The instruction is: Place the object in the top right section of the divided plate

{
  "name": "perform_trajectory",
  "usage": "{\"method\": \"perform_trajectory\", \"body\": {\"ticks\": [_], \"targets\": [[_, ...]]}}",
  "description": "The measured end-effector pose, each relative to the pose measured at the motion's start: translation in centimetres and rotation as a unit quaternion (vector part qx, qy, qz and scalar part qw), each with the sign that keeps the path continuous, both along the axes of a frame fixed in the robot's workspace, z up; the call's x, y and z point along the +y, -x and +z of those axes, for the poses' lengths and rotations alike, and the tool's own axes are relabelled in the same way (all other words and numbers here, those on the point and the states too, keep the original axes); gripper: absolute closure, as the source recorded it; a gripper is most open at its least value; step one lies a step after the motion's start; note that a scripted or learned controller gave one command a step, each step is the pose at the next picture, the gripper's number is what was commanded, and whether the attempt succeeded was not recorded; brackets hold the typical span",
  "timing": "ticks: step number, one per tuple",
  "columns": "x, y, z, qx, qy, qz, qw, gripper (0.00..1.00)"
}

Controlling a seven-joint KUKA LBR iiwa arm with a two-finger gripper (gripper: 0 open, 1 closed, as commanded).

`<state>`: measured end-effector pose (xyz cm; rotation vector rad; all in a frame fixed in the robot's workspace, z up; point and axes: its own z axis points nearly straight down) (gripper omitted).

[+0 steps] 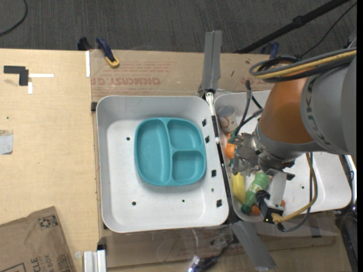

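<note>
Item one, the objects: we list a small heap in the right bin by its left wall, comprising a yellow piece, a green piece and an orange piece. Item two, gripper: low over that heap; we cannot tell its state. Item three, teal divided plate: centred in the left bin. Both bins sit on the surface.

Robot lab: KUKA arm, cardboard-topped bench, cables.
</note>
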<state>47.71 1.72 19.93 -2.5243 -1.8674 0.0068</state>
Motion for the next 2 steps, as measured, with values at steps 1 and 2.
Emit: {"method": "perform_trajectory", "body": {"ticks": [1,2], "targets": [[7.3,-1.4,-1.0,0.000,0.0006,0.029,0.9996,1.00],[4.0,-2.0,1.1,-0.001,0.0002,0.128,0.9918,1.00]]}}
